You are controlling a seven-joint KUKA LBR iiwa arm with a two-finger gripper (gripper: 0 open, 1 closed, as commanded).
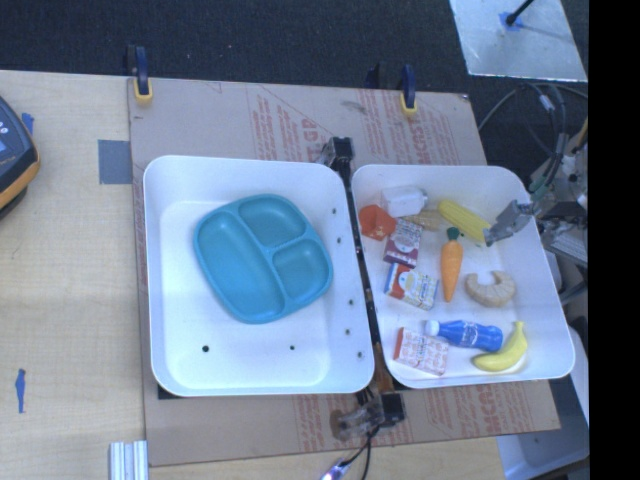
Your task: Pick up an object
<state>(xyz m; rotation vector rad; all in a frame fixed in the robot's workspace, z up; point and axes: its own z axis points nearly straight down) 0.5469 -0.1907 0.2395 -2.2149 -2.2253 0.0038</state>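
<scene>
The right bin (540, 298) holds several small items: an orange carrot (451, 268), a yellow corn cob (462, 219), a tan pastry (490, 288), a blue bottle (466, 334), a yellow banana (504, 352), a red-orange piece (375, 222) and some white snack packets (404, 243). My gripper (508, 220) reaches in from the right edge, its dark fingers hanging over the bin's upper right part, just right of the corn cob. Nothing shows between the fingers.
The left bin (170, 268) carries a blue divided tray (263, 256). A black clamp (340, 152) sits where the bins meet at the back. Cables and arm hardware (562, 183) crowd the right edge. A dark device (12, 153) lies at far left.
</scene>
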